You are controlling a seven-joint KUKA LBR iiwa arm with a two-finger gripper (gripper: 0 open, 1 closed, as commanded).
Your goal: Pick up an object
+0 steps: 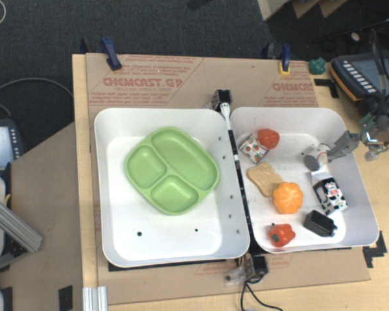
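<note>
Two shallow white bins sit side by side on a cardboard-covered bench. The left bin holds one item, a green divided plate with three compartments, lying flat near the bin's centre. The right bin holds seven loose objects: one small red-and-white patterned packet; one red rounded piece touching it on the right; one tan bread-slice shape below them; one orange fruit just beside the bread; one red pepper near the front wall; one black block to the pepper's right; and one black-and-white patterned piece just above the block. The gripper reaches in from the right over the bin's upper right part, and whether it is apart or together cannot be told; nothing is seen clamped in it. The patterned black-and-white piece lies just in front of it; the orange fruit is near, down and to its left; the packet and red piece are farther left.
</note>
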